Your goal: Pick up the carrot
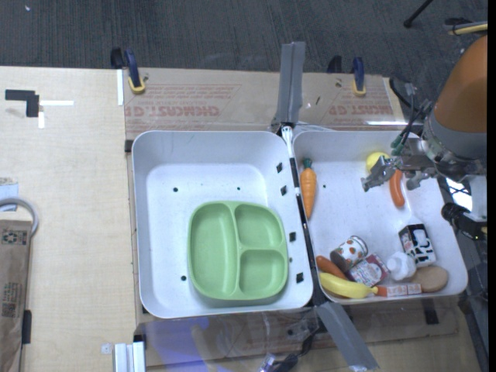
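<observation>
The carrot is lying against the left wall of the right bin, with open white floor to its right. The gripper is hovering well apart, near the far right, fingers spread wide, straddling an orange sausage.

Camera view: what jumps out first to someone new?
The green divided tray lies alone in the left bin. The carrot lies along the right bin's left wall, apart from the food clutter at that bin's near edge. The gripper hovers at the bin's far right, away from the carrot.
</observation>
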Tool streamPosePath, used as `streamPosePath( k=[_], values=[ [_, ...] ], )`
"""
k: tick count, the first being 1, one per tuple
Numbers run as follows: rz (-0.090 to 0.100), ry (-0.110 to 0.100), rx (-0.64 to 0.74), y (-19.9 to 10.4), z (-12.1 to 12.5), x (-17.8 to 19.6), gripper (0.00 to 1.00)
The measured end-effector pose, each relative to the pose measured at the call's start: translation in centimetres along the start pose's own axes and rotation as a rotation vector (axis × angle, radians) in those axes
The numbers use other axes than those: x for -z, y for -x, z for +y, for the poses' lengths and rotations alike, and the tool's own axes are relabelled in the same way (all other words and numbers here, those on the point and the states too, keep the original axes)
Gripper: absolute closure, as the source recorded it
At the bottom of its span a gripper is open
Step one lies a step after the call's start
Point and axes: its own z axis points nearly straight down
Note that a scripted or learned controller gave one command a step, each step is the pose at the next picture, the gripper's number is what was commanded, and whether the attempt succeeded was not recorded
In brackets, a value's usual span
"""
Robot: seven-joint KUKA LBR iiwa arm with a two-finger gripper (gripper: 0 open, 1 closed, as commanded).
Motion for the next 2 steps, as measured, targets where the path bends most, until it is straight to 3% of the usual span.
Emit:
streamPosePath(
  k=[1,2],
  values=[
    [0.001,0.0,0.292,-3.0,-7.5,-11.6,0.0],
    [-0.001,0.003,0.518,-6.7,-1.2,-1.6,0.0]
  ],
)
